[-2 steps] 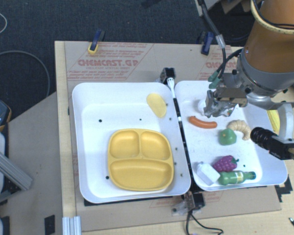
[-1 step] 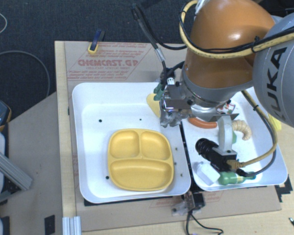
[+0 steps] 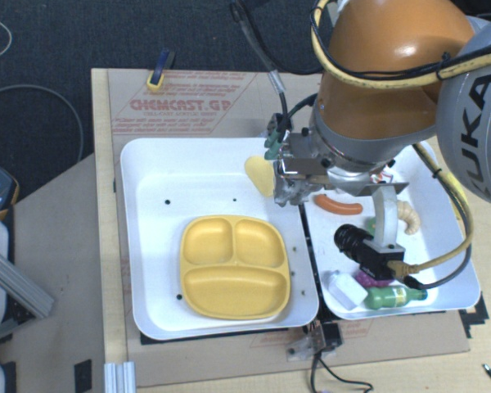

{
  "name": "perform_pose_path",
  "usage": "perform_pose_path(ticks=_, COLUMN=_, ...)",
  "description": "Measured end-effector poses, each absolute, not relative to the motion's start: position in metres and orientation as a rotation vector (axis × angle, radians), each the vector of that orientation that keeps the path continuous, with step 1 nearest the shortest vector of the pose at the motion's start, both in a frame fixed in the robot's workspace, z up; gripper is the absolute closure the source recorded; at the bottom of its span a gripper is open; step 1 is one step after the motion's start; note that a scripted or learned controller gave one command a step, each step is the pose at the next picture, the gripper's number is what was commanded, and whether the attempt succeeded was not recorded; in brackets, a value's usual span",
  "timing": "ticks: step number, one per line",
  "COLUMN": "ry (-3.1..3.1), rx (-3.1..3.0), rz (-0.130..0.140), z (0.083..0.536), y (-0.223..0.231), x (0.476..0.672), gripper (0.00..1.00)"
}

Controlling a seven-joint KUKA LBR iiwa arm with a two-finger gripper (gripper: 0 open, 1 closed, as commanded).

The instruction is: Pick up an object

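Observation:
My gripper (image 3: 285,188) hangs over the divide between the two white bins, under the big orange wrist band. A pale yellow rounded object (image 3: 259,175) lies in the left bin (image 3: 139,219) at its far right corner, touching or just left of the gripper's tip. Whether the gripper has hold of it is hidden by the gripper body. A yellow three-compartment plate (image 3: 233,267) lies in the left bin's front half. In the right bin (image 3: 466,277) an orange sausage (image 3: 338,206) lies just right of the gripper.
The right bin also holds a beige curved piece (image 3: 408,218), a green bottle (image 3: 394,297), a white block (image 3: 342,288) and a purple item (image 3: 366,278) at its front. A yellow and blue clip (image 3: 158,72) sits on the cardboard behind the bins.

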State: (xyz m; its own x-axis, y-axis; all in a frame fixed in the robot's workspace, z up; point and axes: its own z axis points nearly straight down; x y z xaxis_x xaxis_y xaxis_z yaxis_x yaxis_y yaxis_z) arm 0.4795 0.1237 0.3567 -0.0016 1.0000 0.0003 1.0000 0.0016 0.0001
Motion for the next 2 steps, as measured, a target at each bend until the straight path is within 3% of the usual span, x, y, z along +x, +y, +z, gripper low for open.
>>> perform_pose_path(ticks=1, ry=-2.221, rx=-2.237, rz=-0.019, z=0.47, y=0.054, x=0.48, gripper=1.0)
perform_pose_path(ticks=2, ry=-2.222, rx=-2.21, rz=0.015, z=0.36, y=0.113, x=0.478, gripper=1.0)
